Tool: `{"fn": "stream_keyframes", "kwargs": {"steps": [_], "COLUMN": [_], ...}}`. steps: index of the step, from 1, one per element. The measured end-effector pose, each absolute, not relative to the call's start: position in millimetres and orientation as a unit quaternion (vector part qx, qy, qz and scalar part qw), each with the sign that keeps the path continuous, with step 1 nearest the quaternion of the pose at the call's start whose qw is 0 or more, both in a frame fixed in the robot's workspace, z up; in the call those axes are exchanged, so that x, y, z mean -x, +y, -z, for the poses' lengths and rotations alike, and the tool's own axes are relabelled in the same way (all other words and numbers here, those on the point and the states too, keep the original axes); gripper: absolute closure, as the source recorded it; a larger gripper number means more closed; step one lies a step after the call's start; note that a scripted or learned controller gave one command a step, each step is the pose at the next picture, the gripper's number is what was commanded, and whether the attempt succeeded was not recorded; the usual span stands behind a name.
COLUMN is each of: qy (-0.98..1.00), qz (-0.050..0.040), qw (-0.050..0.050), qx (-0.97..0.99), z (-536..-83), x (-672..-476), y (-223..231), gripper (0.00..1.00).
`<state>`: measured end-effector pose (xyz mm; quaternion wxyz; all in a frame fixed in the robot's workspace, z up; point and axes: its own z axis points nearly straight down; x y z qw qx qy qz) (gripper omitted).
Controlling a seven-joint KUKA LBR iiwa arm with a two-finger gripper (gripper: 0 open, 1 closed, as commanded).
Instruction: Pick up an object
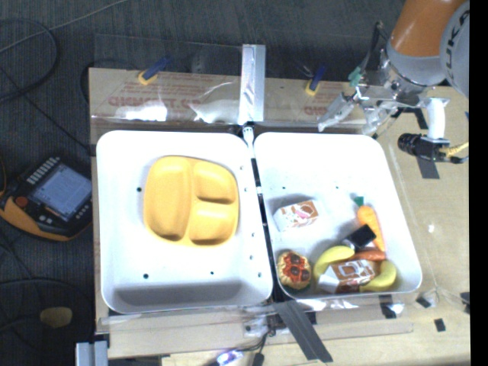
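A grey KUKA arm [427, 21] with its orange band hangs over the bench at two o'clock, above the far rim of the right bin [381, 155]. The left bin [114, 280], at nine o'clock, holds a yellow divided tray [191, 198]. Your pickings lie in the right bin's near half, toward five o'clock: a banana [339, 256], touching a brown-labelled packet [352, 273]; a carrot [370, 223] at the banana's two o'clock, with a small black piece [361, 237] against it; a white pouch [296, 214] standing apart at the pile's ten o'clock; a round pizza-like toy [293, 269] by the divider. The gripper [364, 107] sits well clear of all of them, and whether it is spread or closed cannot be told. You would likely do best to go for the white pouch, which has free floor around it; come straight down and centre over it, since the banana cluster risks a glancing, crowded grasp
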<state>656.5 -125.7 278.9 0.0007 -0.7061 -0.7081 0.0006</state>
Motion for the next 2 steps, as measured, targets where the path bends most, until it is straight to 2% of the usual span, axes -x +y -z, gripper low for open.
{"fn": "stream_keyframes", "kwargs": {"steps": [1,2], "qy": [-0.631,-0.686], "qz": [-0.0024,0.0003], "qw": [0.000,0.000], "qx": [0.776,0.728], "z": [-140,-96], "x": [-612.2,-581.2], "y": [-171,-202], "gripper": [0.00,0.00]}}
